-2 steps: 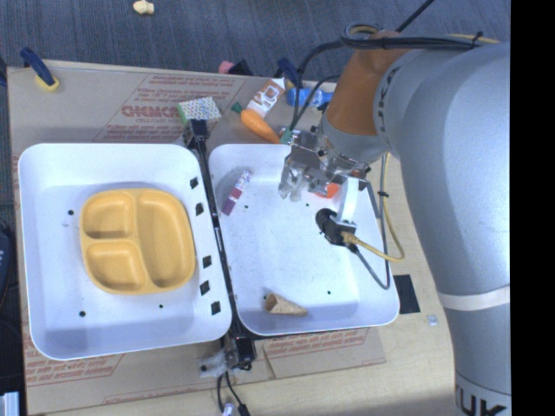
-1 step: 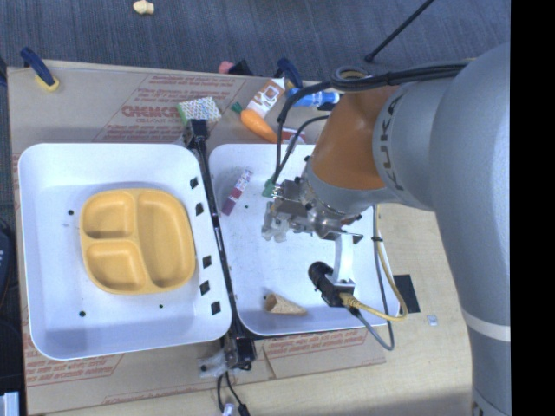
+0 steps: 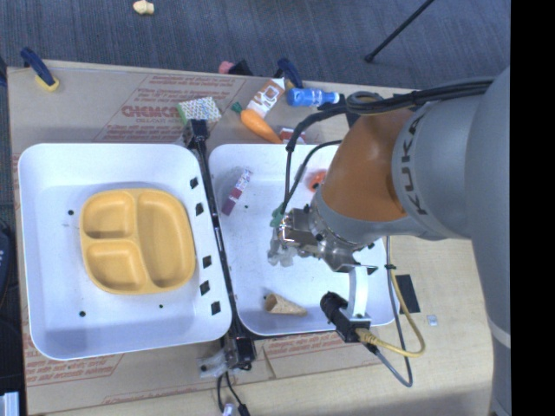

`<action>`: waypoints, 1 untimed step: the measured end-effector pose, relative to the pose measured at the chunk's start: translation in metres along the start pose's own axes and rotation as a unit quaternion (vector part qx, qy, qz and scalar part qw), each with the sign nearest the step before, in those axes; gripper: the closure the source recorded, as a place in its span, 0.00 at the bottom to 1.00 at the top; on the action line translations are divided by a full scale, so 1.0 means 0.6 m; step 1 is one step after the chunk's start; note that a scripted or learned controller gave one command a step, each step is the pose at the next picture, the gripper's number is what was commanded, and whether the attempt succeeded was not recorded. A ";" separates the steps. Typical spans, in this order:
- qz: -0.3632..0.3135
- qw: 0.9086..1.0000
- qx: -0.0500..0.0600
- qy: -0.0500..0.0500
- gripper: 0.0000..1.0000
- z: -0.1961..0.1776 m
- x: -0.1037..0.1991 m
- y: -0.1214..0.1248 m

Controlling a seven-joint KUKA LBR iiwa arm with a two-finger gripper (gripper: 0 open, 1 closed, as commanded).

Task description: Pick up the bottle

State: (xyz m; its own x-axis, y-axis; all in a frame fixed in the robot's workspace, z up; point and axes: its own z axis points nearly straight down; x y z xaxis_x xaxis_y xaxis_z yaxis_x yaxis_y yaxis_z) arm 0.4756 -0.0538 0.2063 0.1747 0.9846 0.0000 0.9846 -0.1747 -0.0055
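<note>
From above, a cardboard-covered bench (image 3: 130, 115) stands on dark grey carpet (image 3: 260, 16) and bears two white bins. The left bin (image 3: 35, 232) holds a yellow divided tray (image 3: 137, 239). The bottle (image 3: 237, 190) lies in the right bin (image 3: 260, 319), upper left. The gripper (image 3: 284, 243) hangs nearby; its grasp cannot be told.

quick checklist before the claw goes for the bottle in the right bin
1. Bottle lies in the right bin, upper left part: ok.
2. Bottle free of neighbours, nothing touching it: ok.
3. Claw over the bottle: not ok, it sits toward the bin's middle, apart from the bottle.
4. Claw holding anything: cannot tell.
5. Wedge-shaped piece near the bin's front edge, away from the bottle: ok.
</note>
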 end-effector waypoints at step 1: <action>0.020 1.000 0.000 0.000 1.00 0.009 0.113 -0.020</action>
State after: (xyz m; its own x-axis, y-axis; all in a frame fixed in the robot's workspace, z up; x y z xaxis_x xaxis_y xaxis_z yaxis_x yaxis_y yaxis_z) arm 0.4758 0.0147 0.2010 0.2148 0.9767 -0.0002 0.9766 -0.2148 -0.0065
